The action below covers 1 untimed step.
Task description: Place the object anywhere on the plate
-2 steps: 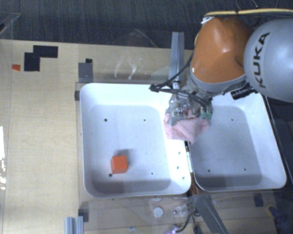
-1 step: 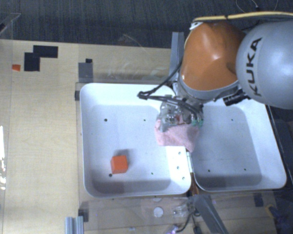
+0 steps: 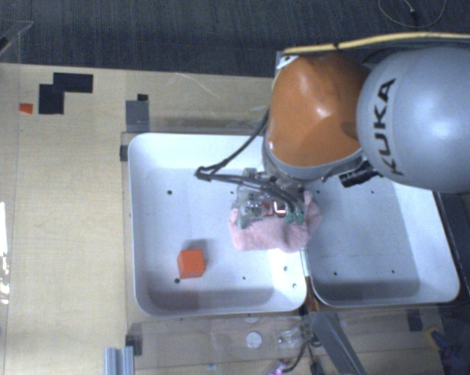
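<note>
The worktop (image 3: 62, 233) is pale wood, with black and orange marks near its far left corner. The arm (image 3: 391, 116), grey with an orange band, reaches in from the right and hangs over the inner edges of the two bins.

The left bin (image 3: 152, 209) is a shallow white tray. It holds a small orange block (image 3: 191, 263) on its floor near the front left, standing alone and well apart from everything else. The block looks roughly cube-shaped, so no long axis can be told; its faces sit slightly turned against the bin's walls. At the right side of this bin lies a pink plate (image 3: 258, 237), only partly seen, its right part reaching to the wall shared with the other bin.

The right bin (image 3: 375, 264) is the same white tray, largely covered by the arm.

The gripper (image 3: 270, 208) sits directly over the pink plate, far from the orange block. Whether it is spread or closed cannot be told; nothing can be seen held in it.
</note>
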Available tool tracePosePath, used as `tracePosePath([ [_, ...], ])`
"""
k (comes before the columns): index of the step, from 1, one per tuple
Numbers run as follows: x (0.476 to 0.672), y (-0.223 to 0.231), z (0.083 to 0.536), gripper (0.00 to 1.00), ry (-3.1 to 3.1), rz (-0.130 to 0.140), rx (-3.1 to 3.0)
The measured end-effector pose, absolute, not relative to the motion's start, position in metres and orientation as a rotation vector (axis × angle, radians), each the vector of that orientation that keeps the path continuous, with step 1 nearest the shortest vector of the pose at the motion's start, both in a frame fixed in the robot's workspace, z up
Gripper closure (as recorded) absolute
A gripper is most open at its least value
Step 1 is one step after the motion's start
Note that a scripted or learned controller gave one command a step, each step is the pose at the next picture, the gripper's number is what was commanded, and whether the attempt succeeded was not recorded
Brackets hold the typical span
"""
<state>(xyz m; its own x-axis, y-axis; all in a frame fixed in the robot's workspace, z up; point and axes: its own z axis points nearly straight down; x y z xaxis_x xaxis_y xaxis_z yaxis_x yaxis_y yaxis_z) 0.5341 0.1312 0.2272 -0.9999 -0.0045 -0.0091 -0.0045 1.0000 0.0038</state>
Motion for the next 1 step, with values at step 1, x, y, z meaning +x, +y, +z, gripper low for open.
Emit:
tracePosePath([
  [1, 0.5342, 0.131, 0.2273, 0.0, 3.132, 0.006, -0.006],
])
